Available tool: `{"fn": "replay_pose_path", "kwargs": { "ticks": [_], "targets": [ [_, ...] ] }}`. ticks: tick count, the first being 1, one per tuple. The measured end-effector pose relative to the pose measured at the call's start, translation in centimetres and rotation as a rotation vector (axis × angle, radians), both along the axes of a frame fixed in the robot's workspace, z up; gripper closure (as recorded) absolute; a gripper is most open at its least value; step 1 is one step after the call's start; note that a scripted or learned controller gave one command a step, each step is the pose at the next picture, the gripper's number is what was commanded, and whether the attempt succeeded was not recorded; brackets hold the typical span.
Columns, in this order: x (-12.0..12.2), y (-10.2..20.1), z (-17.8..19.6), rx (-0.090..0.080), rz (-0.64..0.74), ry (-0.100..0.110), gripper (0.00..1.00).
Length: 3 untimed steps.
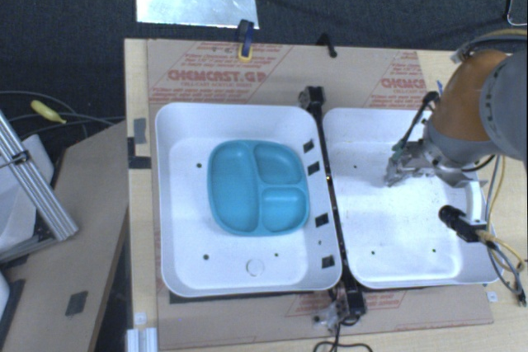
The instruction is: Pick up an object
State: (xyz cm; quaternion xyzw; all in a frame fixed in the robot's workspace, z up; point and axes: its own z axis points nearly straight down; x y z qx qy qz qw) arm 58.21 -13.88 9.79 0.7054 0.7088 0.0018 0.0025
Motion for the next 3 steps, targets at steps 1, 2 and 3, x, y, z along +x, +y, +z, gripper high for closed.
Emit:
{"fn": "replay_pose_path", "kwargs": {
  "ticks": [1,2,3],
  "targets": [
    [-4.3,5.7,3.9,0.004,0.003,0.005,1.00],
    [-9.4,9.5,16.6,0.003,0.004,-0.006,1.00],
    [-9.5,18.4,18.8,0.005,0.009,0.002,1.00]
  ]
}}
